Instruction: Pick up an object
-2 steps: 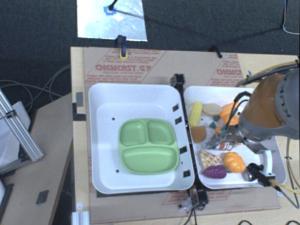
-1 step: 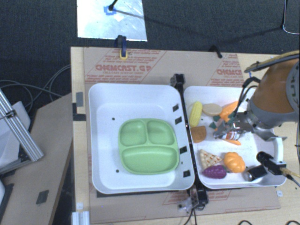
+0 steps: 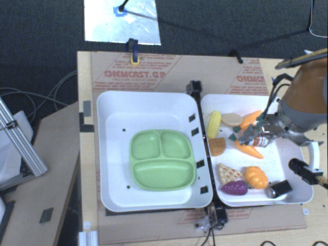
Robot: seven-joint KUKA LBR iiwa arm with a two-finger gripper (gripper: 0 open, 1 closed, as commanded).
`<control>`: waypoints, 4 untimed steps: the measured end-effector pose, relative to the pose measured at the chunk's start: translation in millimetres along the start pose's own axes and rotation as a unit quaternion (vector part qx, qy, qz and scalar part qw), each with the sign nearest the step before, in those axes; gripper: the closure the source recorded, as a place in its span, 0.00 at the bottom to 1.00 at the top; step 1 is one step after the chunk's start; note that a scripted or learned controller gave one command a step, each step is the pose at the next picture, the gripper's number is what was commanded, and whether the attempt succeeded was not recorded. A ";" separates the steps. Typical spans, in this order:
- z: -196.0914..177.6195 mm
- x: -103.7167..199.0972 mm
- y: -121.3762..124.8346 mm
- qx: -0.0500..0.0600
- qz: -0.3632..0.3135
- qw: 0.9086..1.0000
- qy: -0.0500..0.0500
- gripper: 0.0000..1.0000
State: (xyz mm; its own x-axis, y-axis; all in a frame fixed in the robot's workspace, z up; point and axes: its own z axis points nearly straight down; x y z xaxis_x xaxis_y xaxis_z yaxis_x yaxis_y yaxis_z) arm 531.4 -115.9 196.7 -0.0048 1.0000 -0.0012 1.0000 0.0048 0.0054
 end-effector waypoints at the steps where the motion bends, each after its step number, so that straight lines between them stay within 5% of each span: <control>1: -29.2 -0.1 1.6 0.000 0.000 1.000 0.000 1.00; 4: -19.9 149.9 -8.0 0.003 -0.002 1.000 0.001 1.00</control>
